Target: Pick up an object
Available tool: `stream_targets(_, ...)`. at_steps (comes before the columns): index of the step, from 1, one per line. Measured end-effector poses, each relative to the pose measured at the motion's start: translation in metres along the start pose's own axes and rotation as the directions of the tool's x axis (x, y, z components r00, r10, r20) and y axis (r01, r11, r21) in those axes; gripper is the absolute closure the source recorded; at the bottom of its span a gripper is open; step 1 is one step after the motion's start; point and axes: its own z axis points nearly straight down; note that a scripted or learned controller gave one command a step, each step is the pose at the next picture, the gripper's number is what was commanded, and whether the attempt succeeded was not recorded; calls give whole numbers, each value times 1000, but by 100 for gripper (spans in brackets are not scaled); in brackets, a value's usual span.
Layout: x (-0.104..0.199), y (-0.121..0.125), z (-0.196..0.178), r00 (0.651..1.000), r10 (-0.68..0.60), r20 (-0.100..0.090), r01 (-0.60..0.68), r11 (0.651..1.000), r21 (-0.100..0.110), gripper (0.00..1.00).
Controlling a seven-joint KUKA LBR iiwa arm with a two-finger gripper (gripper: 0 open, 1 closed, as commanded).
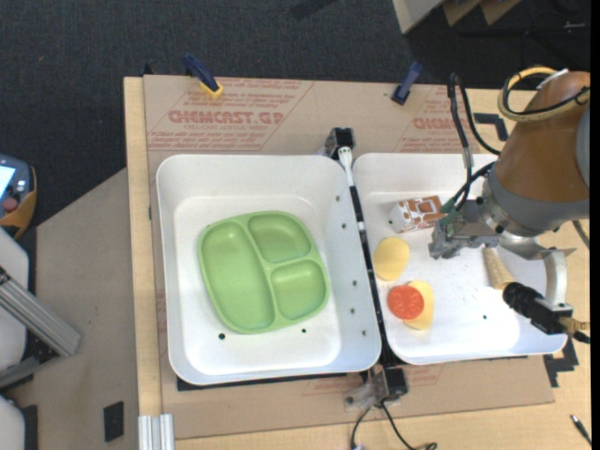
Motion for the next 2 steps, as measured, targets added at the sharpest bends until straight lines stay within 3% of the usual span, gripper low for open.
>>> stream_targets(1,101,45,-67,1000,-7,-4,7,1000,2,100)
stream_targets(2,154,41,-272,1000,-2,-6,2,1000,-8,100)
